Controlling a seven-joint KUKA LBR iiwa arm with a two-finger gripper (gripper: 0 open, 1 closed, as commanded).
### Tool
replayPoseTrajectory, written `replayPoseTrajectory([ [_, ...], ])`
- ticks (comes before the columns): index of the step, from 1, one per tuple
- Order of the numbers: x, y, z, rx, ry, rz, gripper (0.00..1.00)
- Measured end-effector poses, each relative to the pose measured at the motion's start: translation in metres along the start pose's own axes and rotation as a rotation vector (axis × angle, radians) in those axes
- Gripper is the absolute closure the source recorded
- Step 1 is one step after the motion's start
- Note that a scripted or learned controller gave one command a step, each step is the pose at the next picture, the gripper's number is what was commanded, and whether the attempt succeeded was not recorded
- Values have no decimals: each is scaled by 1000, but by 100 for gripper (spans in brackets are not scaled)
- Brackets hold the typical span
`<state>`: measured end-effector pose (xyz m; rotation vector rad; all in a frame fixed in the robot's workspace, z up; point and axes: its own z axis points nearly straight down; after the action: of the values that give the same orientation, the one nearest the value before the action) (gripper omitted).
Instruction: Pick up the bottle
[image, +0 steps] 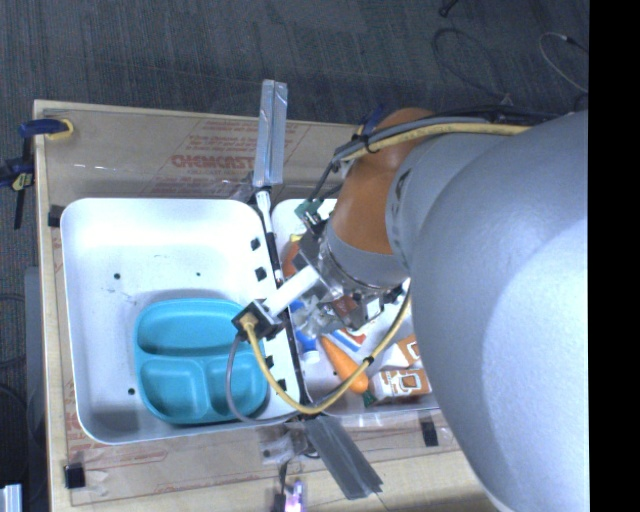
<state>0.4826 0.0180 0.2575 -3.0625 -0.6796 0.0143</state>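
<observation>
My arm reaches down into the right bin (285, 212), and its grey bulk and orange wrist band cover most of that bin. The gripper (318, 318) hangs low near the bin's left wall, among the objects. Just below it shows a small clear item with a blue part (307, 343), which may be the bottle; most of it is hidden by the gripper. I cannot tell whether anything is held.
A blue divided tray (195, 362) lies in the left bin (120, 250), at its front. In the right bin are an orange carrot-like piece (346, 366) and a printed carton (400, 383). A yellow cable (262, 375) loops over the divider between the bins.
</observation>
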Motion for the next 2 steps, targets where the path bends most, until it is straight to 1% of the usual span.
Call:
replayPoseTrajectory([
  [1,0,-14,-11,-6,4,228,100],
  [2,6,-29,-38,-4,2,-154,100],
])
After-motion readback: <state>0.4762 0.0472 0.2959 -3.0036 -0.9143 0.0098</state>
